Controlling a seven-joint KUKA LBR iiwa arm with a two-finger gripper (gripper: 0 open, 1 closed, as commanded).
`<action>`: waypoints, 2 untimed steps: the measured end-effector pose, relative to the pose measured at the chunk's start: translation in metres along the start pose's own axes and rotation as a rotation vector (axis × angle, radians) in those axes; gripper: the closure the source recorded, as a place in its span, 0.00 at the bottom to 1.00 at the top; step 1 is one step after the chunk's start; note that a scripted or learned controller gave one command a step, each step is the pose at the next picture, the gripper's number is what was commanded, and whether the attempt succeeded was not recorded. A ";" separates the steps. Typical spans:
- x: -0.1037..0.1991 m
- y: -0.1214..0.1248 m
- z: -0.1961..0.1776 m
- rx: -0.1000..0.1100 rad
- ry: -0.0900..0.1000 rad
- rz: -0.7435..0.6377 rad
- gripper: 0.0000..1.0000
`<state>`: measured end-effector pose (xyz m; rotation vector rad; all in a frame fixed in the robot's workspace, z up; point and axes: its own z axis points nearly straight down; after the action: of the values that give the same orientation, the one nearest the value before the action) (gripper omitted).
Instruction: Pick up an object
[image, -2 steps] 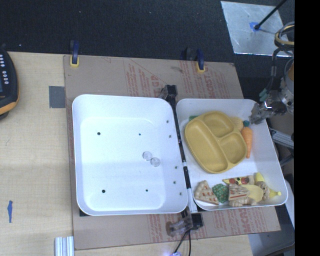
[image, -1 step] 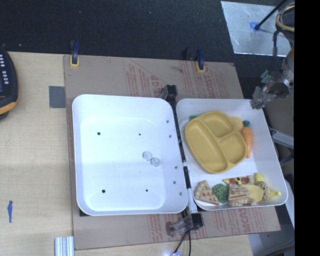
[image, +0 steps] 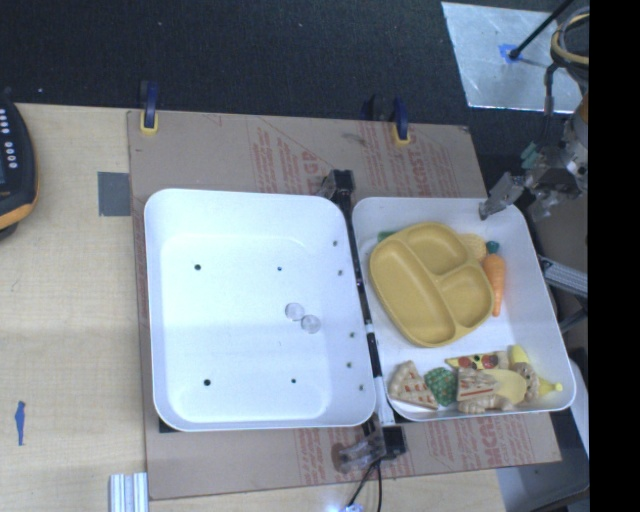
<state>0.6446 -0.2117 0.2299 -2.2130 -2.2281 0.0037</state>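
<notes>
One carrot (image: 495, 283) lay in the right bin (image: 535, 300), touching the right rim of one yellow divided plate (image: 432, 283); several toy foods (image: 470, 382) clustered below that plate. The gripper (image: 500, 200) hovered above the plate's upper right, holding nothing, finger state unclear.

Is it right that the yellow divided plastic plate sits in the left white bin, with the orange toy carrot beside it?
No. The camera view shows the yellow divided plastic plate in the right white bin, with the orange toy carrot beside it.
</notes>
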 end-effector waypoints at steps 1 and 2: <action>0.000 -0.026 -0.008 0.002 0.001 0.005 0.00; 0.001 -0.011 0.061 0.007 0.002 0.000 0.00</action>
<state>0.6329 -0.2107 0.1693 -2.2084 -2.2241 0.0089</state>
